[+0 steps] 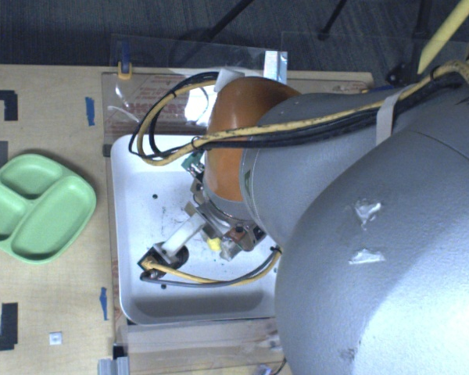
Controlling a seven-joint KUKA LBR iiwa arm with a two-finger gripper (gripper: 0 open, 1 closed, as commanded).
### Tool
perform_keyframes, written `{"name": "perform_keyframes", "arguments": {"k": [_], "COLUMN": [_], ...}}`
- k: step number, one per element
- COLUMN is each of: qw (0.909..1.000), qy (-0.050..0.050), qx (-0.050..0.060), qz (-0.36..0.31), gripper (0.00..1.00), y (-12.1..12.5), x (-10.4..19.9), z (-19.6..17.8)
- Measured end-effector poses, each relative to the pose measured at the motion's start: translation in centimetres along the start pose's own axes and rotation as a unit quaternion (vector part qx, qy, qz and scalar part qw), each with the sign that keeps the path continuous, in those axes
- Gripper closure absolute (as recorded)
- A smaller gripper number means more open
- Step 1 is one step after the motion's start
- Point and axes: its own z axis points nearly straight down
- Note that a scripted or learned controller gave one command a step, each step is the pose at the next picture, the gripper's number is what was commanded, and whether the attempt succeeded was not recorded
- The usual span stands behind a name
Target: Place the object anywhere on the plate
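Gripper point(230, 241) low in white bin point(139, 201) | arm point(359, 209) bowed over it | plate point(51, 217) apart

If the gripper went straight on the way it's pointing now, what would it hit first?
The gripper points down into the white bin, so it would likely meet the bin's floor first, or the small yellow piece by its tip; depth is unclear.
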Motion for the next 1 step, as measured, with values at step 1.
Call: {"name": "perform_keyframes", "arguments": {"k": [1], "qw": [0.9909], "qy": [0.002], "qx": [-0.001], "qz": [0.135], "gripper": [1.00], "y": [1.17], "x": [-0.71], "z": [-11.19]}}
